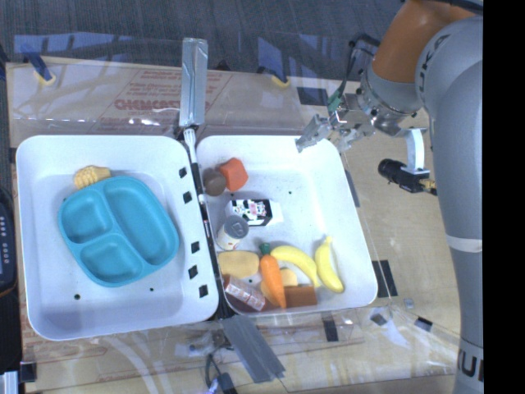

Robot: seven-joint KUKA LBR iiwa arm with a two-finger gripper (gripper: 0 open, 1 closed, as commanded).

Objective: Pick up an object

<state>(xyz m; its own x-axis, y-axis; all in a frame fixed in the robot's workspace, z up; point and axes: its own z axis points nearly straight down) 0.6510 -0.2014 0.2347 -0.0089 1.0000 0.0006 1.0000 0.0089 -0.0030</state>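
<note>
The gripper hangs above the far right corner of the right bin, nothing between its fingers (open or shut, I cannot tell from up here), well apart from the clutter below. Along that bin's left wall sit an orange cup touching a brown ball, then a milk carton and a can, while the near end holds a carrot, two bananas and a brown block. The left bin carries a blue tray with corn at its far edge.
</note>
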